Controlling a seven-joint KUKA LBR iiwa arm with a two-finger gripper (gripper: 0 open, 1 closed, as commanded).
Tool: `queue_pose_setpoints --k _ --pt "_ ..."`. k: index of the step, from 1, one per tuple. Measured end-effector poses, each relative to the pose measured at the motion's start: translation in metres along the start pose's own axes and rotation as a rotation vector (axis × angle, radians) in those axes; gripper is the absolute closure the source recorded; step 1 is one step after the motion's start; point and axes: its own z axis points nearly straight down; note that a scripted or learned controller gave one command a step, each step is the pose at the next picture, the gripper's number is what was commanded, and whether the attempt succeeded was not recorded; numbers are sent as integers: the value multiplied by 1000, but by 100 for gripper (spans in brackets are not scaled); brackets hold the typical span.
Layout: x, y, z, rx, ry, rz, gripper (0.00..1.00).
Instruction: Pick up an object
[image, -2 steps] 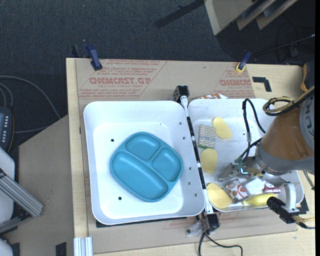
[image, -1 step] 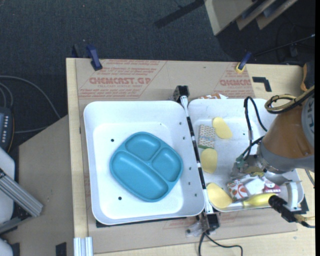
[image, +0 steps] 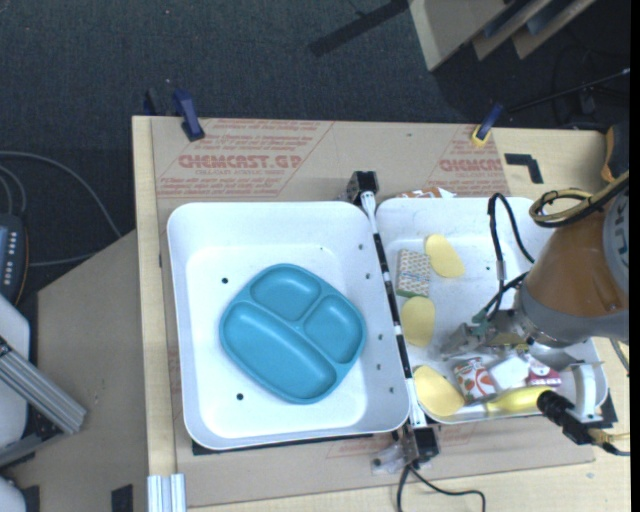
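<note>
End effector (image: 478, 335) down among the clutter in the right bin (image: 470, 215), grip state impossible to tell; tightly packed packet (image: 478, 378) and banana (image: 505, 402) could cause a miss

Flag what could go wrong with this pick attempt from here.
1. The right bin is crowded: yellow pieces, a patterned packet and a red-and-white wrapper lie close together, so the gripper may nudge neighbours or take two.
2. The arm hides the gripper, so a grasp could miss unseen.
3. A yellow piece sits against the bin's near wall, awkward to reach.
</note>
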Motion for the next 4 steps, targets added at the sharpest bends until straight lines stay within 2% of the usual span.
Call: queue_pose_setpoints --k 1,2,3,4 --pt "0 0 -10 -2 -1 0 100" --pt "0 0 -10 -1 -1 0 0" --pt "25 0 10 3 2 -2 0" --pt "-8 0 10 0 -2 0 0"
